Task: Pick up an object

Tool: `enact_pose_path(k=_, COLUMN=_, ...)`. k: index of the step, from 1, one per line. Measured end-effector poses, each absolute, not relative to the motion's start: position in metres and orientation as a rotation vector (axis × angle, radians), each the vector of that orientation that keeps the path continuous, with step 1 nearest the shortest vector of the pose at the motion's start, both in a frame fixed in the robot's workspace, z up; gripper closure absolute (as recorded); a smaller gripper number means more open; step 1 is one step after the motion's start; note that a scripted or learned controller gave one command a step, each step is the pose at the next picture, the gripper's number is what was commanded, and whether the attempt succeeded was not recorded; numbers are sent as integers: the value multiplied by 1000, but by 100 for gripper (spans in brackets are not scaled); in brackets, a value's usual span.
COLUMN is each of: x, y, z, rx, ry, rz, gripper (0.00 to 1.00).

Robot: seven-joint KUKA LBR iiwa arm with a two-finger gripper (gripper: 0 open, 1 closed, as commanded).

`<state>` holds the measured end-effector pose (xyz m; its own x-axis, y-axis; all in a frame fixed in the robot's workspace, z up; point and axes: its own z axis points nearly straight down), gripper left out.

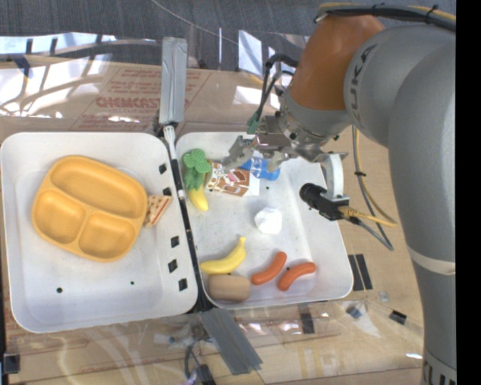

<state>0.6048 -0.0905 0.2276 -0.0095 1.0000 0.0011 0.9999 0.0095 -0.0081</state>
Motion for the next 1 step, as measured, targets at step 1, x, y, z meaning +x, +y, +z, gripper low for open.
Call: enact_pose_path(k=1, x=651, y=-127, z=115, rx=-2197, ry=-2253, rz=-8, gripper=0)
